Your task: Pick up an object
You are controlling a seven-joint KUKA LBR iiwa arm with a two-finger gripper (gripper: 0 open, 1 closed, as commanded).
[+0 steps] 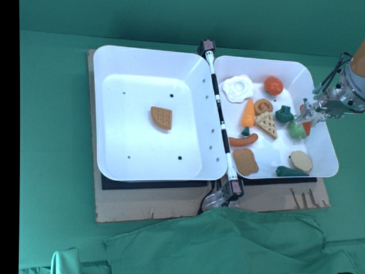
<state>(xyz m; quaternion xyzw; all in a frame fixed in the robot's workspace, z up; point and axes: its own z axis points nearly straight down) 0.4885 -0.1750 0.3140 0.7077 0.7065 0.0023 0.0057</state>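
A single waffle piece (161, 117) is lying alone near the middle of the left bin (114, 61). Toward the right of the frame, the right bin (325, 158) is being crowded with toy food: a fried egg (237, 88), a carrot (248, 113), a sausage (243, 140), a toast slice (245, 161), a waffle wedge (266, 124), a tomato (274, 85) and a dark broccoli (283, 115). At the far right, the gripper (305, 114) is being held over the bin's right side, beside a green vegetable (296, 131); a red piece behind it is being largely hidden. The arm is being cut off by the frame edge. Whether anything is being grasped cannot be told
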